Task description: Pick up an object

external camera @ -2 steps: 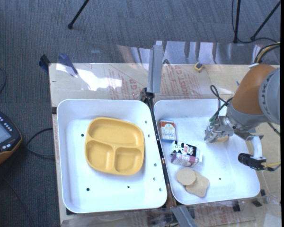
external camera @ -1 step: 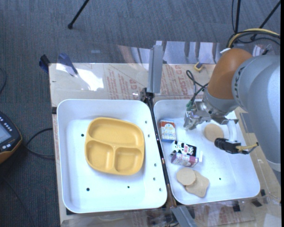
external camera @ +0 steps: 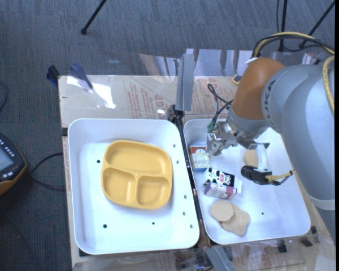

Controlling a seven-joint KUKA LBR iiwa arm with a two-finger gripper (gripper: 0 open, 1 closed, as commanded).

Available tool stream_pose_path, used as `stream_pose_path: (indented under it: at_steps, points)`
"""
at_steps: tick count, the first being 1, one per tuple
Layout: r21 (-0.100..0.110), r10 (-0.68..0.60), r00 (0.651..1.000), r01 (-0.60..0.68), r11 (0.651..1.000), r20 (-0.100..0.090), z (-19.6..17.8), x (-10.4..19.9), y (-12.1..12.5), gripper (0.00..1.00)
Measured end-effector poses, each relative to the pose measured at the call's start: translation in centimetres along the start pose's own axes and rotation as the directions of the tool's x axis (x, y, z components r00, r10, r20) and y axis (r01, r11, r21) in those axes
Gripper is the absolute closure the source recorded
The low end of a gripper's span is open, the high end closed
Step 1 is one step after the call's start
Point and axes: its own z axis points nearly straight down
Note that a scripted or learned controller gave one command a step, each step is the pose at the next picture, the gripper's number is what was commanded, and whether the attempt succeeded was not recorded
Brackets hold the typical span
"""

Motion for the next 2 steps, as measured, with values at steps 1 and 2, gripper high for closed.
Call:
stream_pose_path:
  at_steps: [1, 2]
  points:
    - [0.001, 0.008, 1.000, -0.008, 1.000, 0.002, 0.0, -5.3, -5.2, 1.00]
    - [-0.002, -0.001, 1.000, 0.001, 1.000, 0.000, 0.0, -0.2, 0.0, 1.00]
